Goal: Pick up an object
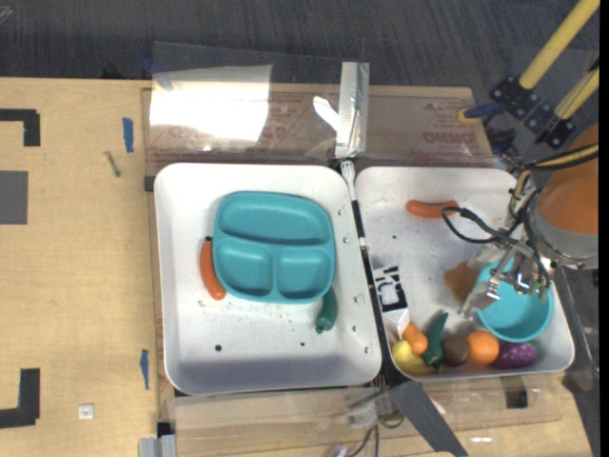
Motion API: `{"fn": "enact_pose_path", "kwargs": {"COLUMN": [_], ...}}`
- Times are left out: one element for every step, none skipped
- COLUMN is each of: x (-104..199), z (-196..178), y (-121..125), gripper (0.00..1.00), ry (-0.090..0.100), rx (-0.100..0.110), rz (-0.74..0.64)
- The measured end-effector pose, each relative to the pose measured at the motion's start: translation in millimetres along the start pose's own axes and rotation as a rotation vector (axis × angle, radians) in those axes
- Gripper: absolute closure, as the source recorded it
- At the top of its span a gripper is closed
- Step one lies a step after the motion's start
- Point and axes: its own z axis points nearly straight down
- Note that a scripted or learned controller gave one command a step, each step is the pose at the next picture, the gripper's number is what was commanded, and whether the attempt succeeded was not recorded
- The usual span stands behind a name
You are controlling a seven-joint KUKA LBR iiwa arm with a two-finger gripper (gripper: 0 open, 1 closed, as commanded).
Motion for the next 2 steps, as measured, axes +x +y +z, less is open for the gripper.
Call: {"fn": "enact_pose_path", "kwargs": {"x": [13, 39], "z": [27, 27], "y": [26, 47], "gripper": [0.0, 0.0], "ry": [-0.027, -0.029], "rx": [0.01, 0.009], "rz": [0.026, 0.147]}}
